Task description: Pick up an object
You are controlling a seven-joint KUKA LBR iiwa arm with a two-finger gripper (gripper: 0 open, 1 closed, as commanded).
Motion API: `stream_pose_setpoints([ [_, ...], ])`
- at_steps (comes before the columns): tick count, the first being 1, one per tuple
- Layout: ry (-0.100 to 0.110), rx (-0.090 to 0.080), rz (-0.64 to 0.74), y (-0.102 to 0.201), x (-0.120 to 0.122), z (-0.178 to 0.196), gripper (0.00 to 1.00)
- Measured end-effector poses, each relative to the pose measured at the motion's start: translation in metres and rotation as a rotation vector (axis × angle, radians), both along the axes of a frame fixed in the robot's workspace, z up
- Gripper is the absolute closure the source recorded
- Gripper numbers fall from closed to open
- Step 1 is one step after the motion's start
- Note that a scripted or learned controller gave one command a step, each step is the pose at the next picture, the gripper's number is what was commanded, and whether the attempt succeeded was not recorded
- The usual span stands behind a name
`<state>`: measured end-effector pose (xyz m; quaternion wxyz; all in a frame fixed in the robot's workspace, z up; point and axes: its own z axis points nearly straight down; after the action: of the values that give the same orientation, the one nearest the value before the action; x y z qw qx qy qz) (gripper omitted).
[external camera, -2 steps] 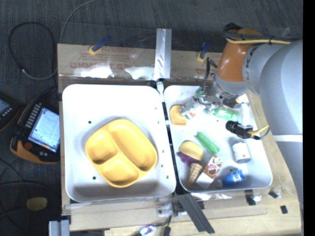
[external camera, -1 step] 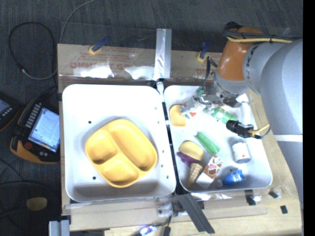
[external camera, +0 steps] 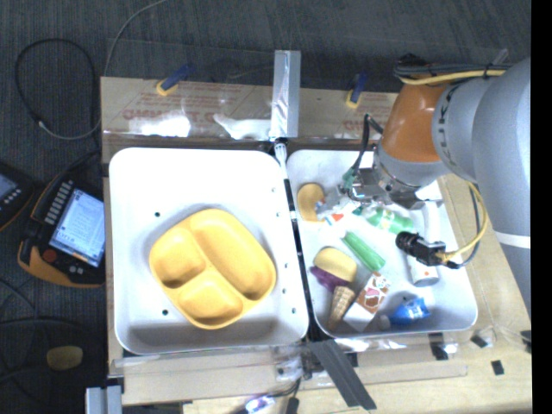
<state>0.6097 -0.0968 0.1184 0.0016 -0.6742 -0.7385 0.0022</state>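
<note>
Two white bins side by side on the bench. Left bin [external camera: 129, 231] holds a yellow divided tray [external camera: 211, 266], three compartments, sitting roughly mid-bin and turned at an angle. Right bin [external camera: 461, 304] is cluttered with small toy items. Arm [external camera: 483, 119] comes in from the right, orange band above the wrist, and its gripper [external camera: 355, 186] is down over the far part of the right bin, near the far-left corner area; jaw state cannot be told from this view, and nothing is visibly held between them. Just left of the gripper lies a round tan piece [external camera: 310, 198] against the bin's left wall. Just beside the gripper on the near side: a green stick-like item [external camera: 364, 252] lying diagonal and another green item [external camera: 388, 221] to its right. Nearer still, a yellow domed piece [external camera: 334, 263] touching a purple piece [external camera: 324, 278], then an ice cream cone [external camera: 341, 301], a small red-and-white item [external camera: 373, 295], and a blue object [external camera: 407, 311] near the near wall. A white cylinder [external camera: 424, 273] sits toward the right side. A black fitting with a yellow cable [external camera: 421, 247] hangs from the arm over the bin. Left of the bench, a pendant with a lit screen [external camera: 73, 227] rests on the floor.
</note>
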Motion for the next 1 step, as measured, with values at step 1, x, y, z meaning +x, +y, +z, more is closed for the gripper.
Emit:
stream_pose_setpoints([
  [1,-0.002,0.001,0.171,0.0598,0.0163,0.0864,1.0],
])
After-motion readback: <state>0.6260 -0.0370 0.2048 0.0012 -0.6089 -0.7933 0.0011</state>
